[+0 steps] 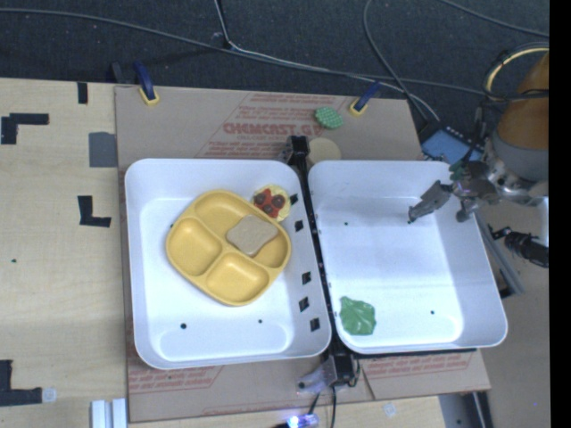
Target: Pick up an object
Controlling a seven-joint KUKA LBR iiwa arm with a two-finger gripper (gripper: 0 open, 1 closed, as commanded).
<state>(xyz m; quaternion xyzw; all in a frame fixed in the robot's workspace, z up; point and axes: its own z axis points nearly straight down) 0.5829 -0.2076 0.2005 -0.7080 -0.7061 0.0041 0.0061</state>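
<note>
Down on the table (pixel 53 239) sit two white bins side by side. The left bin (pixel 152 328) holds a yellow plate (pixel 198 243) with little sections in it. A flat tan piece that looks like a slice of bread (pixel 252 234) lies in one section, near the middle of the plate. At the plate's top right corner there is a small thing with dark red spots (pixel 271 201), maybe berries, but it is too small to be sure.

The right bin (pixel 464 328) holds one green thing (pixel 358 316). It is soft-looking and bumpy at the edges, like a leaf, and it lies in the bin's near left corner, close to the wall between the two bins.

The claw (pixel 443 201) is over the top right part of the right bin, well apart from the green thing. Its two dark fingers are spread apart, and nothing is between them. The arm (pixel 522 141) behind it is cut off at the right side, so only its grey wrist and orange band show.

Both bins are smooth, shallow and have round corners. They rest on a brown cardboard sheet (pixel 178 123) with red letters. A small green dotted thing (pixel 328 117) lies on the cardboard above the bins. Black cables (pixel 268 56) run over the dark floor at the top.
</note>
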